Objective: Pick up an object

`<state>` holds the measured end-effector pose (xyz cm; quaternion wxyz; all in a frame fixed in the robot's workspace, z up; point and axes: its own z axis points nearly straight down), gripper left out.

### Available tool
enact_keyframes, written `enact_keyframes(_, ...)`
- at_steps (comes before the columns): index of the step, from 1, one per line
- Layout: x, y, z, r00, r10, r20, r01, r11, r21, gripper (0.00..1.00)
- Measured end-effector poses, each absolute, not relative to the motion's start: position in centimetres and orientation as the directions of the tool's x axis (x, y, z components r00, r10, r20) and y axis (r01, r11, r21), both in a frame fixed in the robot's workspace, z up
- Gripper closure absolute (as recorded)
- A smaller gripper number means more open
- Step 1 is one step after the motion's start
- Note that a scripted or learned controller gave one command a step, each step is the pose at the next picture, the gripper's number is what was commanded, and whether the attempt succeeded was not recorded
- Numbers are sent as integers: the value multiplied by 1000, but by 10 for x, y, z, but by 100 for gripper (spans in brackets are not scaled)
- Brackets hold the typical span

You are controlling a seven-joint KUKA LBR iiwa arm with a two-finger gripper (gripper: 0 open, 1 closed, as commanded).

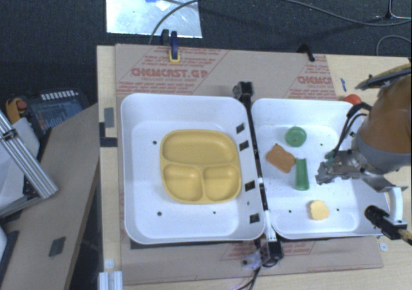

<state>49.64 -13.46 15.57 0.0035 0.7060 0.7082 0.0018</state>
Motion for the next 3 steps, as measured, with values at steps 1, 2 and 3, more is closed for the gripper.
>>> enact_keyframes(1,504,-133,219,-5,1000,-2,1000,5,9,100)
enact_keyframes(2,505,-134,251,-5,1000,-1,1000,5,6,100)
enact_keyframes(3,519,-89,239,-9,1000,2,1000,8,1,100)
